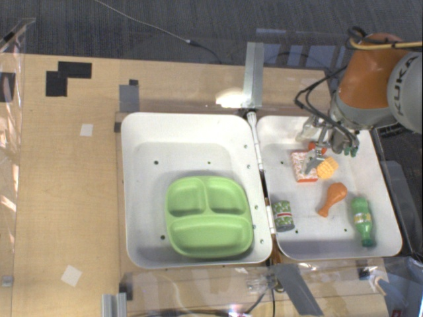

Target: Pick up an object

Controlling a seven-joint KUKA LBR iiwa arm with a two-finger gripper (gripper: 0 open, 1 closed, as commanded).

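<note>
My gripper [321, 147] hangs low over the upper part of the right bin [383, 177], its arm reaching in from the upper right. Directly under it lie a red and white carton [303, 166] and a yellow toy food piece [327, 169], side by side and touching. The gripper's tip overlaps the top edges of both. An orange drumstick [332, 199] lies below them in the middle of the bin. A green bottle [362, 221] lies at the lower right. A small green and white can [283, 215] stands by the bin's left wall.
The left bin [142, 177] holds a green divided plate [208, 216] in its lower half. A metal post [253, 78] rises behind the seam between the bins. Cables loop beside the wrist [317, 88].
</note>
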